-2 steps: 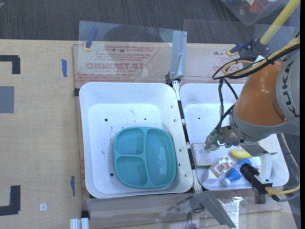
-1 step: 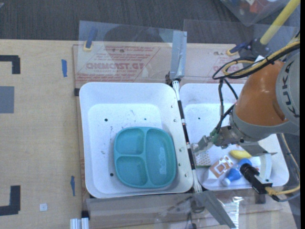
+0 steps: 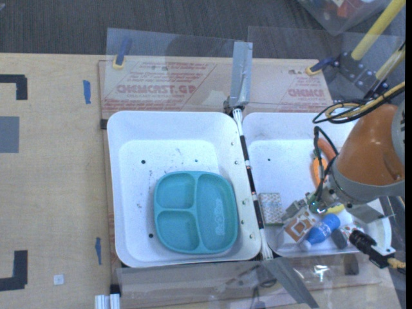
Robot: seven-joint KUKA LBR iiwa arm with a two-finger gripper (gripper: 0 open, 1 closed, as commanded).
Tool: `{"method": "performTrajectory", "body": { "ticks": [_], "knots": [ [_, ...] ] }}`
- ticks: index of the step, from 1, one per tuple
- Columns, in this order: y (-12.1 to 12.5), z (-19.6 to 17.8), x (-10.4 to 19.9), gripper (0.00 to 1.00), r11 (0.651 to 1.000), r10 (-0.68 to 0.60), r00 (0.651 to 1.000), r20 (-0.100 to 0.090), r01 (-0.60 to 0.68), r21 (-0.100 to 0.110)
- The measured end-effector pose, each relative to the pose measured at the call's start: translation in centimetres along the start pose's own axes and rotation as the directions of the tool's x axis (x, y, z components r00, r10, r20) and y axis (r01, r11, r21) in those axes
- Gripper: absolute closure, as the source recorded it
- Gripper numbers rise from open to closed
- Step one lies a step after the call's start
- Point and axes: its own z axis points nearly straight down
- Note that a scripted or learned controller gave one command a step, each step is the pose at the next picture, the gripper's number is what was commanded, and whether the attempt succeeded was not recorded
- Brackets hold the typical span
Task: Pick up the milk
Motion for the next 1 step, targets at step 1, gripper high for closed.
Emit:
{"method": "performTrajectory", "body": {
  "ticks": [1],
  "knots": [
    [0.08,-1.09,-0.37,1.0,1.0,0.006,1.0,0.008,-0.006,-0.008]
  ]
}}
